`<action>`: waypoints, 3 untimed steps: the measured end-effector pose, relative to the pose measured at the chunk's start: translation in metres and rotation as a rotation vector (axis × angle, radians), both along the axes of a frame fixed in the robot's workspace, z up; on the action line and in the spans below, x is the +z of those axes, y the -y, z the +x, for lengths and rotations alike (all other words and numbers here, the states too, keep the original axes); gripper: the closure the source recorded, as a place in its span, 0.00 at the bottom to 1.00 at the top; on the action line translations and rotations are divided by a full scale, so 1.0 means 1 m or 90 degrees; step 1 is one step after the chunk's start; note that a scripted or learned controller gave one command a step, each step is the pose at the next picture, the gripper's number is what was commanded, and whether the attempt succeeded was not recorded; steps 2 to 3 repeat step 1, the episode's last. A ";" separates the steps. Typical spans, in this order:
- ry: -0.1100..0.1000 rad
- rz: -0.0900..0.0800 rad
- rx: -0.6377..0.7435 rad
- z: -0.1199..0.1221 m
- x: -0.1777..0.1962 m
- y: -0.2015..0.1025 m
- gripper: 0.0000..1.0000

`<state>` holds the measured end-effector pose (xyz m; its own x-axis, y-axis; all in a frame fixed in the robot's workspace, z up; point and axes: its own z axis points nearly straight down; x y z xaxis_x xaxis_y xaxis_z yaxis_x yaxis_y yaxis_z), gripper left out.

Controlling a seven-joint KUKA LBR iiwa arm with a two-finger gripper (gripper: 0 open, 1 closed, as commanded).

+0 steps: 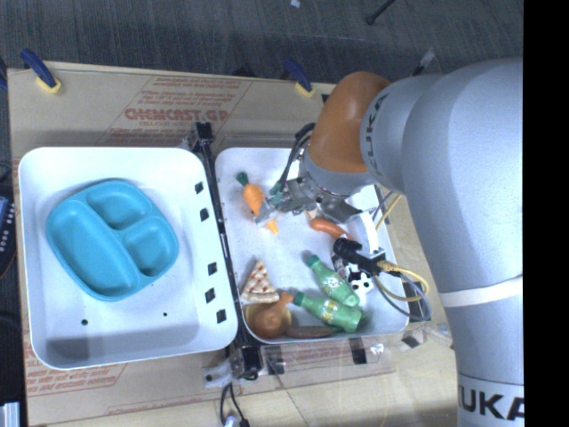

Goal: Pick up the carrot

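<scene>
- Two white bins sit side by side on the bench; the left bin (36, 238) holds a blue divided plate (111, 236).
- In the right bin (233, 169), the carrot (253, 197) lies at the far left part, orange with a green top pointing away.
- Just right of the carrot hangs the gripper (277, 205), reaching in from the right; whether the claw is open or closed cannot be told.
- Nearer in that bin lie a pizza slice (258, 280), two green bottles (331, 299) and a brown drumstick (268, 315).
- An orange piece (325, 226) lies right of the gripper.
</scene>
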<state>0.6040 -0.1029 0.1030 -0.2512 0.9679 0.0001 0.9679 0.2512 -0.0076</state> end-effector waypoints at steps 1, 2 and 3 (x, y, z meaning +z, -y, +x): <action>0.006 0.001 0.218 0.030 0.092 -0.095 1.00; 0.006 0.001 0.218 0.030 0.092 -0.095 1.00; 0.006 0.001 0.218 0.030 0.092 -0.095 1.00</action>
